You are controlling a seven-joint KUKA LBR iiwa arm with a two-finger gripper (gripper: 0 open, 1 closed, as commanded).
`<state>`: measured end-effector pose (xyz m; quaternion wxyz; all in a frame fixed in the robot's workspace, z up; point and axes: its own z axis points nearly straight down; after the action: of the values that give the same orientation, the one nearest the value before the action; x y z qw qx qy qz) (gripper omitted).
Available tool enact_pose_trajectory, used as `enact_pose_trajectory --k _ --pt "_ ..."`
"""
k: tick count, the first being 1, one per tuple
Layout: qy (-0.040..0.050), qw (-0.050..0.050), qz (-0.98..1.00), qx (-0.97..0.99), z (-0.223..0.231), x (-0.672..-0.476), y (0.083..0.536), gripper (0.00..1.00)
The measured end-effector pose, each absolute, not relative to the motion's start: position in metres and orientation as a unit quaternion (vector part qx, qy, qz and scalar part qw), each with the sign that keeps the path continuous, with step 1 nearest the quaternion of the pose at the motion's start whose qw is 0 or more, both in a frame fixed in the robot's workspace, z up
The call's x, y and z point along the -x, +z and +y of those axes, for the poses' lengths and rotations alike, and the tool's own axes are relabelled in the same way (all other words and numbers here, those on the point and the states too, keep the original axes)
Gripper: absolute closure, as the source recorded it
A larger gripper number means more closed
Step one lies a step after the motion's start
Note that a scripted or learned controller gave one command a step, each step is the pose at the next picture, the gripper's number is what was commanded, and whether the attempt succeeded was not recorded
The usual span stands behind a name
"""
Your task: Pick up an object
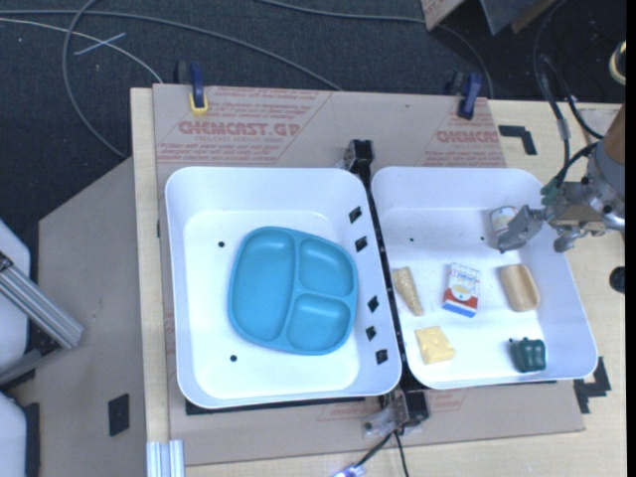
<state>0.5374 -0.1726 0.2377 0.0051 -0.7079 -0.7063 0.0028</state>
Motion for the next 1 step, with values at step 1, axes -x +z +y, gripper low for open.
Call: enact_pose_trajectory --k 1 --pt "0.0 0.001 -0.707 0.707 -0.1724 -0.5398 0.2428 0.0"
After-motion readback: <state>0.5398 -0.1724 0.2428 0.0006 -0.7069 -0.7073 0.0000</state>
